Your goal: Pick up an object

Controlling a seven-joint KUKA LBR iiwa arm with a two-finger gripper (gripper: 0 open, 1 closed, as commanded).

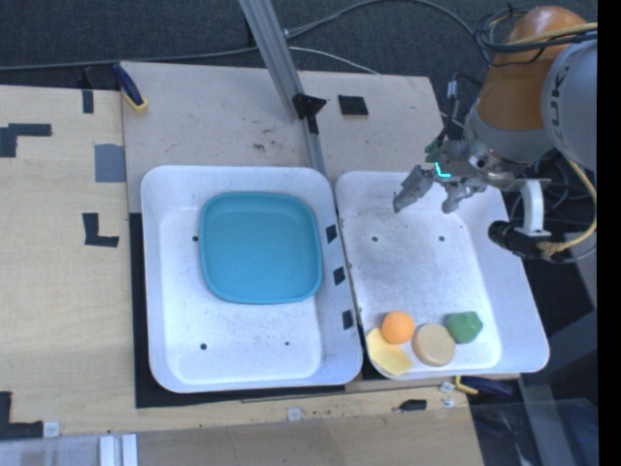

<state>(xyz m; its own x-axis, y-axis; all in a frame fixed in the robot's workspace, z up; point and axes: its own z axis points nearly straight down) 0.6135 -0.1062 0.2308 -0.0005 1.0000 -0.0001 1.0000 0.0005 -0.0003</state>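
Right bin [505, 289], near edge: yellow piece [386, 357], tan disc [434, 345], green object [466, 326], orange ball [397, 327], clustered touching. Left bin [165, 260], beside it: blue plate [260, 247]. Gripper [429, 195], above right bin's far end, well apart from the cluster: fingers spread wide, holding nothing.

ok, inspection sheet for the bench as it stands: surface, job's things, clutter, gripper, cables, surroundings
Surface: left bin and right bin side by side, both scuffed.
Job's things: orange ball, tan disc, green piece, yellow piece, bunched at right bin's near edge.
Clutter: blue plate in left bin.
Gripper: gripper open, holding nothing, above right bin's far end.
Cables: black cable behind the bench.
Surroundings: metal pole, tape patches.
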